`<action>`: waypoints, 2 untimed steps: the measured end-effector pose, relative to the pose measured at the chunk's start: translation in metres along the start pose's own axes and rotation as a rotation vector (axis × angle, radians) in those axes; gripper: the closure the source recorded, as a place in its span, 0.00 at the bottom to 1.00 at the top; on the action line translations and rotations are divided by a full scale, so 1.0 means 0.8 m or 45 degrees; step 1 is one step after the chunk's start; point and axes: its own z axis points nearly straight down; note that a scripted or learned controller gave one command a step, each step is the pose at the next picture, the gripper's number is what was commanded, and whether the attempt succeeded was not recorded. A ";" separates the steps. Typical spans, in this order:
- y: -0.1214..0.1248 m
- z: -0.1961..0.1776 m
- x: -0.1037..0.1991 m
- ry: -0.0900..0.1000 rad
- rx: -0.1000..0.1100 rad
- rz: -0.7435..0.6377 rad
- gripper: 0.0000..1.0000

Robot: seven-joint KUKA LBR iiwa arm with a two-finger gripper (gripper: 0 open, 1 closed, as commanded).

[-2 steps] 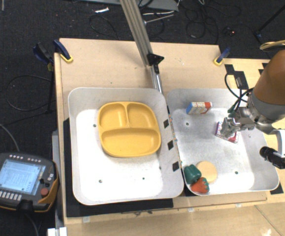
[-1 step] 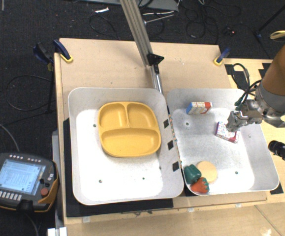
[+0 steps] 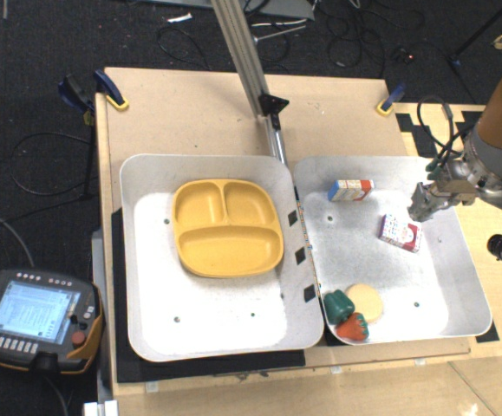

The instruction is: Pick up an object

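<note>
Two shallow white bins lay side by side on the bench, left bin (image 3: 146, 319) and right bin (image 3: 459, 310). Nearest, in the right bin's near left corner, sat a small cluster: a green piece (image 3: 337, 303), a red piece (image 3: 352, 327) and a pale yellow round piece (image 3: 366, 300), all touching or just beside one another. Left bin: one yellow divided plate (image 3: 228, 229), lying flat toward its far half. Right bin, further back: a small red-and-white patterned packet (image 3: 400, 231), and beyond it, near the far wall, a small carton (image 3: 351, 189) with red and blue ends. The gripper (image 3: 427, 199) hung just right of and slightly beyond the packet, above the bin floor; whether the claw was wide or narrow could not be told, and nothing was seen between its parts. Status, as judged: pick not yet made; every object rested in its bin; descent, closing and lift all remained, with the packet the likeliest candidate.
</note>
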 end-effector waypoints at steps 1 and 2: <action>-0.009 -0.011 0.064 0.005 0.006 -0.006 1.00; -0.020 0.007 0.126 0.005 0.010 -0.005 1.00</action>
